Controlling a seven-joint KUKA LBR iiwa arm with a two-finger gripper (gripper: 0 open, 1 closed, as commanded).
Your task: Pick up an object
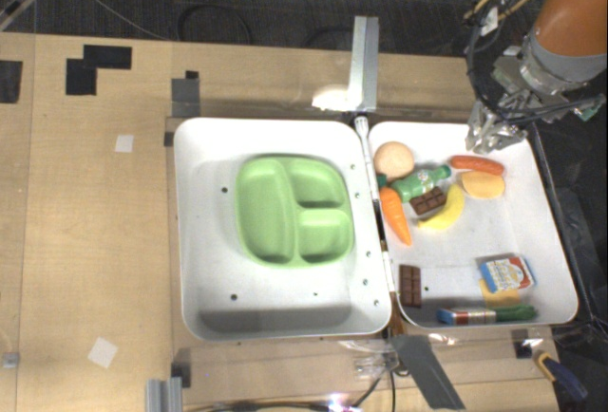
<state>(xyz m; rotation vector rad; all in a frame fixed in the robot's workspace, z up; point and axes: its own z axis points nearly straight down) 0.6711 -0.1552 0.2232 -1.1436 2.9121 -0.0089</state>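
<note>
Hand (489, 137) was parked over the far right corner of the right bin (532, 239), hanging off the grey arm (560, 59) with its orange band. Honestly couldn't tell whether it was spread or pinched together, it was just a metal blur from up there. Nothing was visibly sitting in it.

All the grabbable stuff sat in that right bin. A red sausage (477, 165) lay just in front of the hand, with an orange-yellow piece of fruit (483, 185) right next to it. Toward the bin's left wall there was a beige egg-looking ball (394, 158), a green bottle (423, 180) lying on its side, a brown chocolate bar (429, 202) resting on a banana (446, 211), and a carrot (395, 215) right along the divider. Near the front edge: a second dark chocolate bar (409, 285), a little blue and orange box (504, 274), and a red marker (467, 315) lined up end to end with a green marker (513, 312).

Left bin (199, 211) had a green divided plate (293, 210) roughly in the middle. Both bins sat on the wooden counter (85, 239).
</note>
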